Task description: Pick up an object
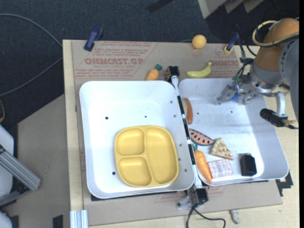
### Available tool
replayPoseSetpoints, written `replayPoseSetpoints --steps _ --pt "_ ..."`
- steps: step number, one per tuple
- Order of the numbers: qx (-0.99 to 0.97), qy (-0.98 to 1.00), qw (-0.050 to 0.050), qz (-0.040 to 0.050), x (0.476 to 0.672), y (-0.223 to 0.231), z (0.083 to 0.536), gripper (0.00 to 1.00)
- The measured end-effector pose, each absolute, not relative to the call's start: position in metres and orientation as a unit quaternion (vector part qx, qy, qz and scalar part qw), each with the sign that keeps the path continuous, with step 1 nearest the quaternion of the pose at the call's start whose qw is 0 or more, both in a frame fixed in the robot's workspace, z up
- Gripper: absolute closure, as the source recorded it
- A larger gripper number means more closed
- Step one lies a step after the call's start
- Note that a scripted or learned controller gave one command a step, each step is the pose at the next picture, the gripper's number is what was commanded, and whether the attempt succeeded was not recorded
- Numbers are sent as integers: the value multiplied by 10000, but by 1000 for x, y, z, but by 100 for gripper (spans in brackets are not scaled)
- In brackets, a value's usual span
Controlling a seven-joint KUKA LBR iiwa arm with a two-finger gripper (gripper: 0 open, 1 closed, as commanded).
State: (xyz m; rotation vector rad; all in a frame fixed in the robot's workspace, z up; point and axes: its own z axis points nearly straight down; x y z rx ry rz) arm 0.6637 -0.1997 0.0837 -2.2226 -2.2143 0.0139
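Observation:
My gripper point(229, 94) hangs low over the far part of the right bin point(256, 127), above bare white floor, with nothing visibly in it. Nearer the camera in that bin lie a sausage point(188, 110) along the left wall, a watermelon slice point(202, 137), a pale wedge of pizza point(221, 149), a carrot point(203, 166), a pink and white packet point(221, 168) and a black block point(247, 164). All of them lie well apart from the gripper.
A yellow divided plate point(146, 155) sits in the left bin point(95, 108). Behind the bins on the board lie a banana point(199, 71), an orange ball point(199, 42) and a small orange toy point(153, 74). Blue clamps point(93, 38) hold the board's far edge.

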Motion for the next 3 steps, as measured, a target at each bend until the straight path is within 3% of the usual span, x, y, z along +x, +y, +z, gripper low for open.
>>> replayPoseSetpoints --steps 1,2,3 --pt "-7073 -7069 -10 2 566 -208 166 0" --pt "-7067 -7075 6 -2 630 -150 84 0" --pt "-7095 -7046 100 101 660 -118 81 0"
